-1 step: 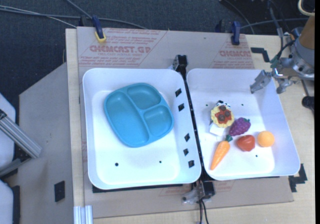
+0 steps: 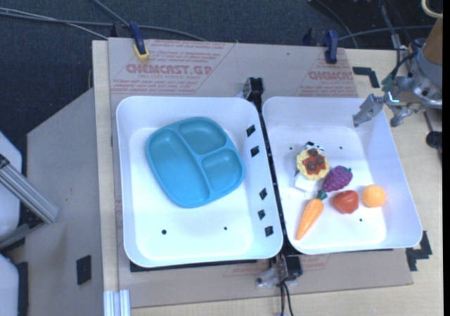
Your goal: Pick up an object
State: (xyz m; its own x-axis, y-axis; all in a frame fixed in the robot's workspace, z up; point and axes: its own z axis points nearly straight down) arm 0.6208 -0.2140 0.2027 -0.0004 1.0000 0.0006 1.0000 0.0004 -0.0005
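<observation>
hand (image 2: 380, 108): fingers apart, holding nothing, above right bin's (image 2: 401, 174) upper right corner | right bin: pizza slice (image 2: 312, 162), grapes (image 2: 337, 179), carrot (image 2: 309, 216), tomato (image 2: 345, 201), orange (image 2: 373, 196) clustered together | left bin (image 2: 133, 167): blue divided plate (image 2: 195, 160)

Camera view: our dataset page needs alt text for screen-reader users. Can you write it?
A robot arm's claw hovers at the upper right corner of the right white bin, which holds a toy carrot, tomato, orange, grapes and pizza slice. The left bin holds a blue divided plate.
</observation>
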